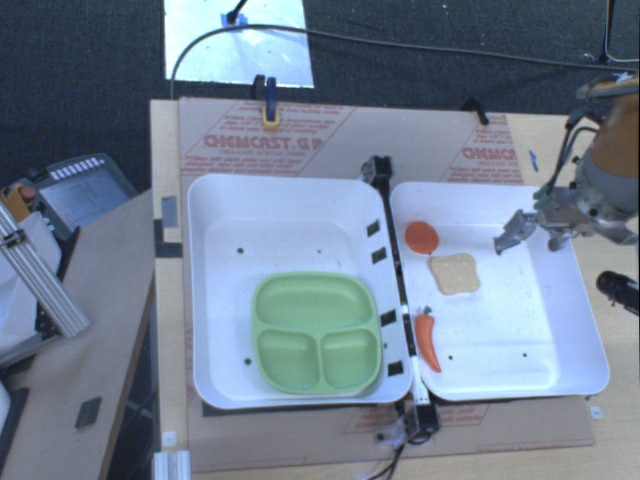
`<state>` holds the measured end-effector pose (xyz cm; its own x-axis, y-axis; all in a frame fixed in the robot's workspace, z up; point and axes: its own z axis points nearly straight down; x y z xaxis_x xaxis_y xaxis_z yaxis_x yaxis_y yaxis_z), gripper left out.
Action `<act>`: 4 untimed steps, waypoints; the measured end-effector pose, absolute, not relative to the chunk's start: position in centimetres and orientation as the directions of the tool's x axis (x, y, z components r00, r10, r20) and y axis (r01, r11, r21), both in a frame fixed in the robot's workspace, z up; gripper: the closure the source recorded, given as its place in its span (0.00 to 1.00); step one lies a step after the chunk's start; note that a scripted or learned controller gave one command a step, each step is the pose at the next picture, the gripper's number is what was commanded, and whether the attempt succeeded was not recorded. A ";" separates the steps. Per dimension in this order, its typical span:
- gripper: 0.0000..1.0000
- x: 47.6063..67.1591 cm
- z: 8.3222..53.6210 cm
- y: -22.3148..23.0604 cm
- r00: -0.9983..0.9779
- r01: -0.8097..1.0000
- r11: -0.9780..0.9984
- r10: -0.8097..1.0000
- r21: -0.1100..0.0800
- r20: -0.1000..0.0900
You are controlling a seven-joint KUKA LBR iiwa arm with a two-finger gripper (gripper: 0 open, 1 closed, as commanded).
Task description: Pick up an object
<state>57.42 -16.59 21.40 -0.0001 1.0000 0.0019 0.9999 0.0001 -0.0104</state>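
Note:
In the right bin (pixel 560 368) lie three things: a round orange-red piece (pixel 422 236) near the far left corner, a flat beige slice (pixel 455 273) just in front of it, and an orange carrot (pixel 427 339) with a green top by the left wall. My gripper (pixel 530 230) hangs over the bin's far right part, to the right of the beige slice and apart from it. Its fingers stand open with nothing between them. The grey arm with its orange band (pixel 615 138) comes in from the right.
The left bin (pixel 215 218) holds a green divided plate (pixel 317 333) in its front half. A black clip strip (pixel 385 248) runs between the bins. A cable (pixel 300 33) and foil sheet (pixel 238 26) lie beyond the bench.

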 end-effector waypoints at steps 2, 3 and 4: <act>0.00 57.7 15.8 -16.2 -0.002 1.000 0.002 1.000 -0.003 0.001; 0.00 58.0 11.5 -16.8 -0.001 1.000 0.001 1.000 -0.001 0.000; 0.00 58.2 8.6 -16.8 -0.001 1.000 0.001 1.000 0.004 -0.001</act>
<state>58.16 -16.80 8.62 -0.0008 1.0000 -0.0007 1.0000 0.0008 0.0035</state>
